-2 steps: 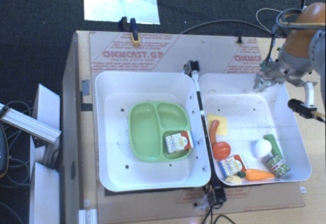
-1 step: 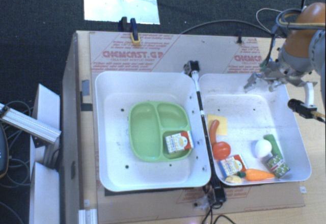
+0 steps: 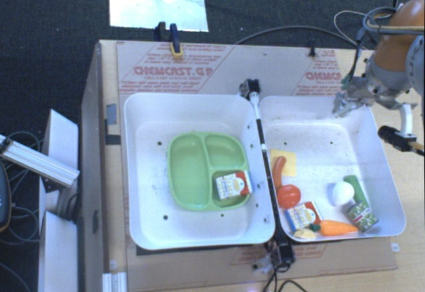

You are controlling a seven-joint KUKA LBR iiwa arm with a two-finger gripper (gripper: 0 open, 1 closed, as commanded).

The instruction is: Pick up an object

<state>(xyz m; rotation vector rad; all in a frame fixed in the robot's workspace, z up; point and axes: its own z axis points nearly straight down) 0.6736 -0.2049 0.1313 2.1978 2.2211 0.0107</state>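
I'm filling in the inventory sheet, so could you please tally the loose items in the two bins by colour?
Green: 2, the divided plate and the bottle
Red: 2, the chili and the tomato
Orange: 1, the carrot
White: 1, the egg
Yellow: 1, the flat slice
Multicoloured: 2, the carton on the plate and the carton by the tomato
Total: 9

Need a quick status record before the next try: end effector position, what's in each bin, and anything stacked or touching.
end effector: over the far right corner of the right bin, nothing seen in it
left bin: green divided plate with a small carton in its near right compartment
right bin: yellow slice, red sausage, tomato, second carton, carrot, white egg, green bottle
contacts: items crowd the near end; sausage overlaps the yellow slice
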